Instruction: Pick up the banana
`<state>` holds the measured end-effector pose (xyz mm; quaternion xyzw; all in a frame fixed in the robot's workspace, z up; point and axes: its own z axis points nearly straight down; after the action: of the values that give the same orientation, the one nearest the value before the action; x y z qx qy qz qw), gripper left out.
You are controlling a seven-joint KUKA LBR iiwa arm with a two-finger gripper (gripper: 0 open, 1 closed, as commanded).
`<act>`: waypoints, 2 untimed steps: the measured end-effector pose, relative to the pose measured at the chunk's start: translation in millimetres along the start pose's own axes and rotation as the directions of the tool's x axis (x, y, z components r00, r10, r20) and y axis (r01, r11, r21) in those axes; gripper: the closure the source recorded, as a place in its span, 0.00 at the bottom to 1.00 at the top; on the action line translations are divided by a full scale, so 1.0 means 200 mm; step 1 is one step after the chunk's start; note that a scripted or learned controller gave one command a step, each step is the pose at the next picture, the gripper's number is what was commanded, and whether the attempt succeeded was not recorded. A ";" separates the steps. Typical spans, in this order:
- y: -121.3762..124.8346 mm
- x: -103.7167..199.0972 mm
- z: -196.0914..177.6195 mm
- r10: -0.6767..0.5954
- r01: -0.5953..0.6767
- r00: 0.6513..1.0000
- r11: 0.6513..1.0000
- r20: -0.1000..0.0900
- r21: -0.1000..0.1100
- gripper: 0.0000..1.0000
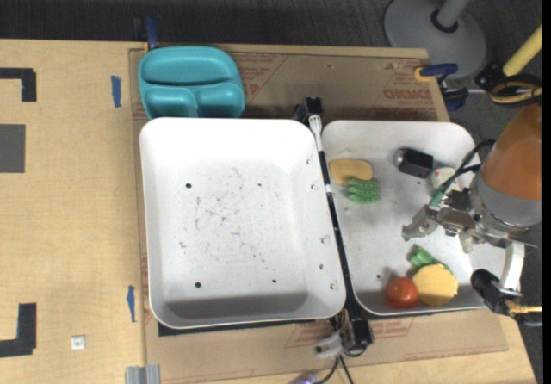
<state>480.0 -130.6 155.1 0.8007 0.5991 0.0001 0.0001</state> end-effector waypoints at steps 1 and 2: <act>-0.05 0.17 0.35 -0.161 0.161 0.987 0.987 0.000 -0.002 0.00; -0.05 0.17 0.35 -0.161 0.161 0.987 0.987 0.000 -0.002 0.00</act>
<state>479.9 -95.2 85.7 0.7496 0.6619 0.0008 0.0007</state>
